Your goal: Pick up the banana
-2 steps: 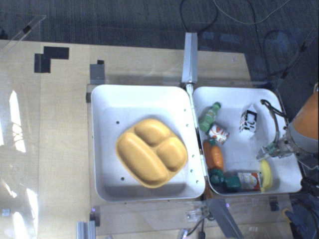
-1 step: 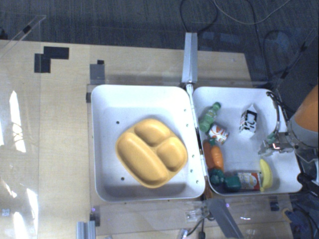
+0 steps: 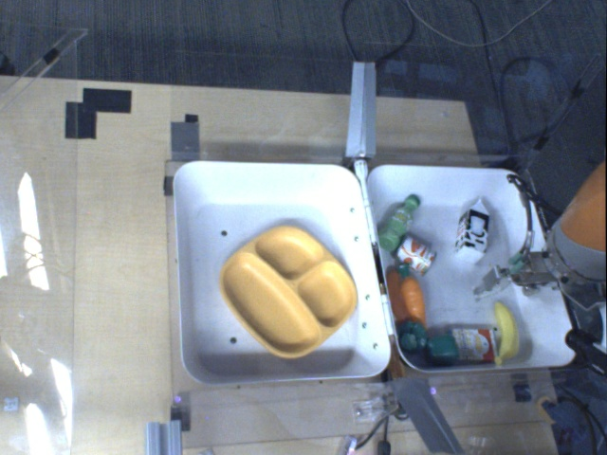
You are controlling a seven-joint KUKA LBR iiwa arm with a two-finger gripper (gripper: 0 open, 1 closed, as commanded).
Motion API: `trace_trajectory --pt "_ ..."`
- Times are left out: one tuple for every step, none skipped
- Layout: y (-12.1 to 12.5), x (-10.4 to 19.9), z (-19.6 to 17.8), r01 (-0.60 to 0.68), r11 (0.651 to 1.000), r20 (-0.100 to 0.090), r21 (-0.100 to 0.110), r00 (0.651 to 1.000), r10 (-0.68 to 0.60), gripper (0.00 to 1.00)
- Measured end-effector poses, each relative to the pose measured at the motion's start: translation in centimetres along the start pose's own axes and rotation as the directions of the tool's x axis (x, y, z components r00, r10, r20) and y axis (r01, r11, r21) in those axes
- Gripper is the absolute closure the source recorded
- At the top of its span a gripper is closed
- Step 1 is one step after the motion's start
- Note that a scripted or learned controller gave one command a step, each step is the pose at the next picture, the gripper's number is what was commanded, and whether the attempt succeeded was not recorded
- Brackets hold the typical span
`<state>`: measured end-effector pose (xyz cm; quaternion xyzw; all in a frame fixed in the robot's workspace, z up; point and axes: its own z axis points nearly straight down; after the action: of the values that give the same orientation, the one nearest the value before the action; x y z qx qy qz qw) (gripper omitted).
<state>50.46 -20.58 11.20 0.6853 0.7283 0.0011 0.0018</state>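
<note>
Wooden bench [image 3: 114, 282] (dark carpet [image 3: 190, 17] behind) bears white bins [image 3: 190, 349].

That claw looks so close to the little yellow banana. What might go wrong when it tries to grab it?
1. The small yellow banana lies right beside a clear bottle with a red label, so the gripper may well nudge or catch the bottle instead.
2. The banana sits near the right white bin's front wall, leaving little room; a finger might hit the wall.
3. The gripper hovers just above it, not centred, so it may close on nothing.
</note>
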Motion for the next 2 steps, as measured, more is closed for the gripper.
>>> trace_trajectory --pt "-1.4 0.1 2.3 0.072 0.997 0.002 -0.007 0.997 -0.072 0.00" --pt "-1.1 0.1 1.1 0.074 0.997 0.004 -0.014 0.997 -0.074 1.00"
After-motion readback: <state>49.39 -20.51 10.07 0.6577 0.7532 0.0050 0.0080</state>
